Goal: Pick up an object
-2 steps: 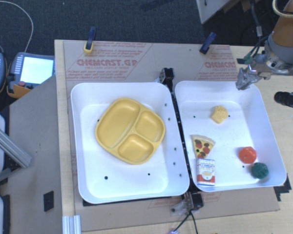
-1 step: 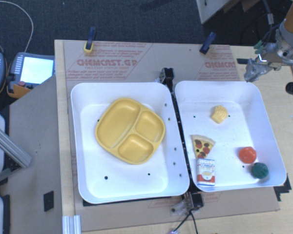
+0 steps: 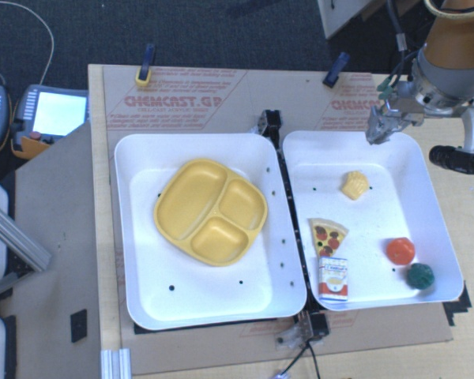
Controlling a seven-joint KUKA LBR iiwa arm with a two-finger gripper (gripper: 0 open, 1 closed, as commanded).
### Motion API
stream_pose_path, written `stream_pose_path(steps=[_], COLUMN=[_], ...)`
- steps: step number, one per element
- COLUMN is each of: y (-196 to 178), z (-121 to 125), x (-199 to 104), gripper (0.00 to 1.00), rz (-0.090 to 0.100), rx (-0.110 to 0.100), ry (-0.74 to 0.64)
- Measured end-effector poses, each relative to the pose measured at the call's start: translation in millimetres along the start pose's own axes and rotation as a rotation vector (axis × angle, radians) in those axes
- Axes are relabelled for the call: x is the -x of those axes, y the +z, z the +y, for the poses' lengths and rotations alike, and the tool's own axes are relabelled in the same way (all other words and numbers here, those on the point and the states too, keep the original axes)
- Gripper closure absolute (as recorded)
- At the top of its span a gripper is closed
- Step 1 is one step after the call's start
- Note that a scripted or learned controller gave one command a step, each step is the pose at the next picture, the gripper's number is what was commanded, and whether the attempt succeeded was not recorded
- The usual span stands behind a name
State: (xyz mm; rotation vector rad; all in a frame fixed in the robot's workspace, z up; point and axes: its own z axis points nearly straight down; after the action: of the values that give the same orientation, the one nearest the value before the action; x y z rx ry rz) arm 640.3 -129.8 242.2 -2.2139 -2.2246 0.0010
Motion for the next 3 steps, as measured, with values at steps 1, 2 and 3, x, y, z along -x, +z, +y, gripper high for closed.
stream_pose_path(steps=[1,2,3], y=[-5.6,-11.1,-10.3], z=[-19.9,-37.9,-60.4], x=[-56.5,-106.0,-145.0], gripper=[1.00,1.00,1.00], rz=[0.001,0.000,0.000], rx=[0.000,0.000,-0.001], ry=[-0.001,0.002,0.001])
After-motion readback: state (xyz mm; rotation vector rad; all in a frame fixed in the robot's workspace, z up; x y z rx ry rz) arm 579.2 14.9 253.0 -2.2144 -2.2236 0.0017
